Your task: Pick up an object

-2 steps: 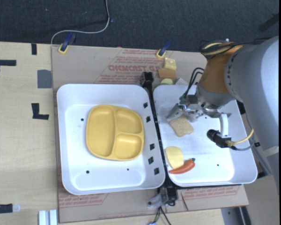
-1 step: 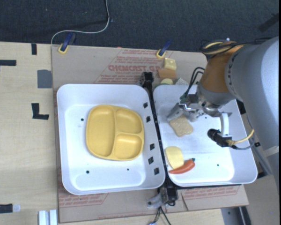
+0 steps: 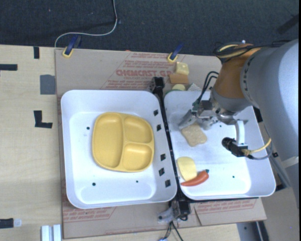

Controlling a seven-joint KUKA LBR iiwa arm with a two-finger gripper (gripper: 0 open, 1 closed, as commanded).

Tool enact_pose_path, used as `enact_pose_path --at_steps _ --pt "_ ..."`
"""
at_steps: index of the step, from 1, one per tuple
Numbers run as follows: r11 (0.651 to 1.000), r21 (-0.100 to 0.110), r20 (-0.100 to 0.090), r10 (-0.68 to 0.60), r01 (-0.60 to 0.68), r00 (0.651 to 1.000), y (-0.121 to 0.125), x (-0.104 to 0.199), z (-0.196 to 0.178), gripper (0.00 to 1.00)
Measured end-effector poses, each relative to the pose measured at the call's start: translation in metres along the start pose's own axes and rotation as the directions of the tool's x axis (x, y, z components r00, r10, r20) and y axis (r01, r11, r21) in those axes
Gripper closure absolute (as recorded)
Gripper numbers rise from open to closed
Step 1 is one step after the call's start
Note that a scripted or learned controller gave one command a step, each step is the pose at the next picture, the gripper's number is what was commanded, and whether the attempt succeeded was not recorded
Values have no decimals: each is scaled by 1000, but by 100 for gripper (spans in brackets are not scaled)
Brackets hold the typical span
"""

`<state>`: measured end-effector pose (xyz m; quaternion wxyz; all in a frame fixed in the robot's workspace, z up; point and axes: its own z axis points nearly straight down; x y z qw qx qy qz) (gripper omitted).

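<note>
Arm: the grey arm with its orange band (image 3: 230,79) is nearest the lens, reaching in over the right white plastic bin (image 3: 241,185).
Hand: the hand (image 3: 199,115) hangs low in that bin, metal parts splayed just above the tan piece.
Hand state: I cannot tell how it stands, nor whether it touches anything; nothing is visibly held.
Likely target: a tan, flat, bread-like slice (image 3: 194,135) lies directly below the hand, near it; contact is unclear.
Handling: it looks light and probably soft or crumbly, lying flat, so a grip across its short edges seems best; a hard pinch might crush it.
Other choices: a pale yellow rounded block (image 3: 186,167) and a slim red chilli-shaped piece (image 3: 195,179) lie further below the hand, touching each other; the chilli looks smooth and may slip.
Left of the hand: a yellow three-compartment plate (image 3: 123,141) in the other white bin (image 3: 75,149).
Beyond the hand: small tan blocks (image 3: 179,74) on the bench.
</note>
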<state>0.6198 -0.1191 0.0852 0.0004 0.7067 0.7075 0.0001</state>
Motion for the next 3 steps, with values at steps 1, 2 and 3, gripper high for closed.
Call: enact_pose_path --at_steps 1,2,3 --pt "1000 0 -1 0 0 1000 6 0 0 0" --pt "1000 -1 0 -1 1 1000 0 -4 0 0" --pt "1000 -2 1 -1 1 1000 -1 -4 0 0"
